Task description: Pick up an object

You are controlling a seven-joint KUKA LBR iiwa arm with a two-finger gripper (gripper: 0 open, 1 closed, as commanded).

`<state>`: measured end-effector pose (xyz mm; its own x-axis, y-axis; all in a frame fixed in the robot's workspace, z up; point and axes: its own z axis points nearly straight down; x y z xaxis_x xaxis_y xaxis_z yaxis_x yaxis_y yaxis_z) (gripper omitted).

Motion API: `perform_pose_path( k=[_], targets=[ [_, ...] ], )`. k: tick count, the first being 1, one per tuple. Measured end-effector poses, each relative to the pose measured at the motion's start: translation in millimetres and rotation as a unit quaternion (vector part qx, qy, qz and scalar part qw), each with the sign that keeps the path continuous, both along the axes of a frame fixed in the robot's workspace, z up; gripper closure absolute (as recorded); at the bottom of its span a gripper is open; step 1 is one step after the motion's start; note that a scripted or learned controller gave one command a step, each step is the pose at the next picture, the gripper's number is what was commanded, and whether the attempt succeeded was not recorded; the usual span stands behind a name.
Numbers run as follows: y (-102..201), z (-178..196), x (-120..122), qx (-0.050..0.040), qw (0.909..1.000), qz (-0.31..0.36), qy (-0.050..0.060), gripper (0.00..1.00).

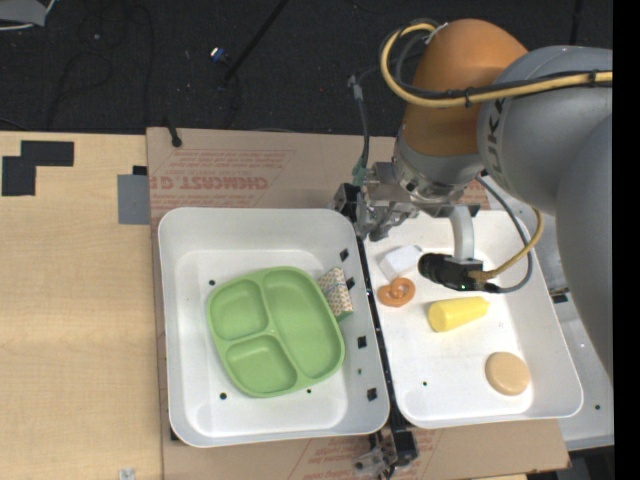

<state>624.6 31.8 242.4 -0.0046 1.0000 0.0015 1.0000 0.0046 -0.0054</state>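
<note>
The right bin (pixel 455 406) holds a small white block (pixel 400 259), an orange ring-shaped piece (pixel 397 292), a yellow wedge (pixel 457 313) and a tan round disc (pixel 508 372). My gripper (pixel 378 224) hangs over that bin's far left corner, just above and to the left of the white block. Nothing shows in its grasp. In the left bin (pixel 188 268) a green divided plate (pixel 272 330) lies flat. A small patterned piece (pixel 337 290) rests against the plate's right edge.
The wall between the two bins (pixel 368 338) runs just left of the gripper. The grey arm with its orange band (pixel 460 78) covers the far right of the right bin. Cardboard (pixel 250 168) lies under both bins.
</note>
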Motion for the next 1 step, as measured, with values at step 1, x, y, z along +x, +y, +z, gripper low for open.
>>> perform_pose_path(
  k=[1],
  targets=[
    [52.0, 4.5, -11.5, 0.0, 1.0, 0.001, 0.0, 1.0]
  ],
)
